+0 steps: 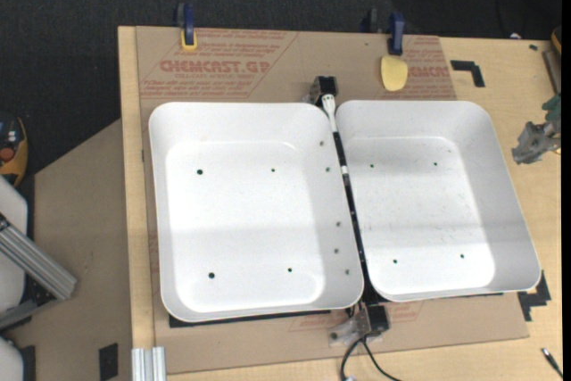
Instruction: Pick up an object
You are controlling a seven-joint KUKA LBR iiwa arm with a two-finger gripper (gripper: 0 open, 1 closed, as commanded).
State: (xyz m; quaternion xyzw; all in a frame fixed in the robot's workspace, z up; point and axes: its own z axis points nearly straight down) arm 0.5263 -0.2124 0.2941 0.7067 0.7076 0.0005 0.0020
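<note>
Camera view, down onto the table [546, 321]: left bin [162, 131] and right bin [482, 122] side by side, rims touching down the middle. Only loose-looking thing to grab: small yellow piece [393, 73], outside both bins, just past the right bin's far rim, right below a blue clamp [396, 29]. Can't tell the claw state. Looks like square one tbh: nothing lifted, whole reach, grasp and lift left to do.
</note>
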